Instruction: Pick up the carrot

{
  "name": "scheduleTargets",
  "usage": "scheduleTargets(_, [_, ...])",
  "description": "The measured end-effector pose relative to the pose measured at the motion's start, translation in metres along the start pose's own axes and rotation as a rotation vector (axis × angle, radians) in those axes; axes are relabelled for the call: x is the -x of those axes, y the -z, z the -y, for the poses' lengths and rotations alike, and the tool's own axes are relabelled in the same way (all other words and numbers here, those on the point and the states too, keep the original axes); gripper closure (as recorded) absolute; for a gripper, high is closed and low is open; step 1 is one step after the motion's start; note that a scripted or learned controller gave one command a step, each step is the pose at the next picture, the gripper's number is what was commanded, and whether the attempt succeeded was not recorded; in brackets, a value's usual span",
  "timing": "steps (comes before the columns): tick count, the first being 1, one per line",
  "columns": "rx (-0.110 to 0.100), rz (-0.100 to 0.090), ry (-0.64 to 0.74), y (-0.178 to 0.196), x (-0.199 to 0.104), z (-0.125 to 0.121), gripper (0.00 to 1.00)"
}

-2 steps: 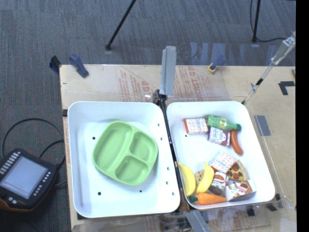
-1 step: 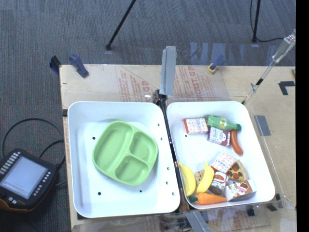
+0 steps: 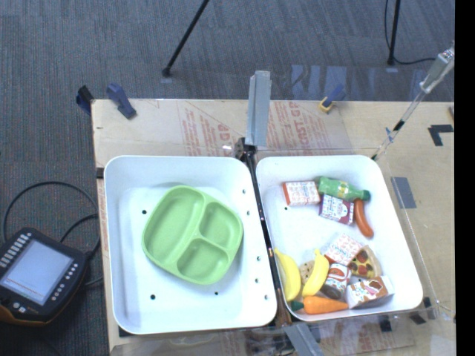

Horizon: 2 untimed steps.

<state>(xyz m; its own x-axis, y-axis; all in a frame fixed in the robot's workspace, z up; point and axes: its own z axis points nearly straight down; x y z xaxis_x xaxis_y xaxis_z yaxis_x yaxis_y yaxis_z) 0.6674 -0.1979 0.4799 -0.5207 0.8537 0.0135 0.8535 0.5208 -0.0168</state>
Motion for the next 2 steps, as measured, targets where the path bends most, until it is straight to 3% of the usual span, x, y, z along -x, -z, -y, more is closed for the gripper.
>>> scheduleTargets(2, [-0.004,-0.002,0.009,0.0151,0.0003,-0.0045,1.0])
